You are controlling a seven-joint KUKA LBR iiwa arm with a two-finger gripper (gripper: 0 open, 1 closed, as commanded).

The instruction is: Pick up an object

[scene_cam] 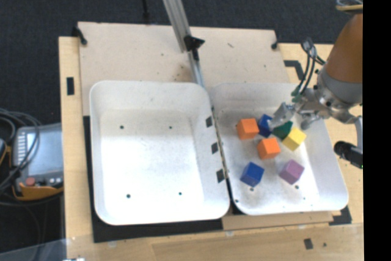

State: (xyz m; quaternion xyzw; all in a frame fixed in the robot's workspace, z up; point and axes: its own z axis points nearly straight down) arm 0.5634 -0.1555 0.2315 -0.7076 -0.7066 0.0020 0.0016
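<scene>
Several small cubes lie in the right bin (324, 192): an orange cube (247, 128), a second orange cube (269, 148), a blue cube (264, 124), a green block (283, 129), a yellow cube (294, 138), another blue cube (252, 173) and a purple cube (291, 171). My gripper (288, 114) reaches in from the right and hangs low over the cluster, right above the green block and the upper blue cube. I see nothing clearly held between its fingers.
The left bin (153, 150) sits beside the right one, sharing a middle rim with black clips. A slanted aluminium rail (174, 3) rises from behind the bins. A pendant box (36, 159) and cables lie off the bench's left side.
</scene>
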